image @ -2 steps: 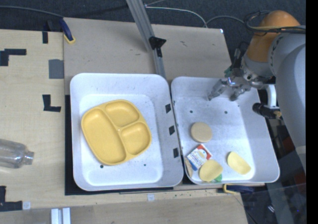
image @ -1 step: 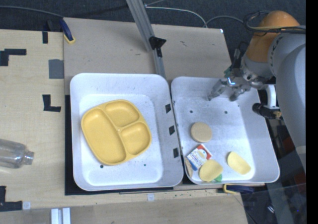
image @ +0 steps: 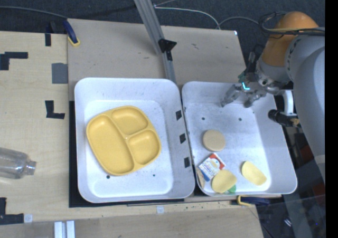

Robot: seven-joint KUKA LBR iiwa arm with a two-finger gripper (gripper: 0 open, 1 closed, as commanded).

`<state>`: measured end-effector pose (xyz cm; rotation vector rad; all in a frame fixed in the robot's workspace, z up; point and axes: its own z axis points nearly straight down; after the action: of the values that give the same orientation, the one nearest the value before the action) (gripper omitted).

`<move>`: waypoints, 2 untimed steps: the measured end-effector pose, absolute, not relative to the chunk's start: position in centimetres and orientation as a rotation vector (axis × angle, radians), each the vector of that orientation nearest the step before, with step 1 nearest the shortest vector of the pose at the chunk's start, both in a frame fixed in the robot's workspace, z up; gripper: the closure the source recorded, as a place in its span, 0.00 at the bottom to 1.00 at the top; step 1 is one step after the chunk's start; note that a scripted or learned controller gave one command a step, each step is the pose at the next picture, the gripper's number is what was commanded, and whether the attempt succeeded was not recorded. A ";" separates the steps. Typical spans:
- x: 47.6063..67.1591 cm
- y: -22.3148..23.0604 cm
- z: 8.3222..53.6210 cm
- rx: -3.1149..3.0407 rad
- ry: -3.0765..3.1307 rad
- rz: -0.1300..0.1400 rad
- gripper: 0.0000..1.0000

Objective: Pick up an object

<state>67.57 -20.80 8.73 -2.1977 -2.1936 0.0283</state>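
Nearest, a small packet (image: 209, 167) with red-and-white print, its writing too small to read, lies in the right bin (image: 274, 142) among yellow pieces. Over that bin's far end the claw (image: 238, 98) hangs spread, grasping nothing.

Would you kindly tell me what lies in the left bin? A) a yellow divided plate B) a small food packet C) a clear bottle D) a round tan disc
A: the yellow divided plate lies in the left bin; the round tan disc and small food packet lie in the right bin, and the clear bottle rests on the bench outside.
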 end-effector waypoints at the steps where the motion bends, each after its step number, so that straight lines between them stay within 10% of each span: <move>1: 67.6 -20.8 8.7 -2.197 -2.194 0.028 0.00; 2: 67.6 -20.8 8.7 -2.197 -2.194 0.029 0.00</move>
<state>67.57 -20.78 8.69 -2.1973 -2.1940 0.0288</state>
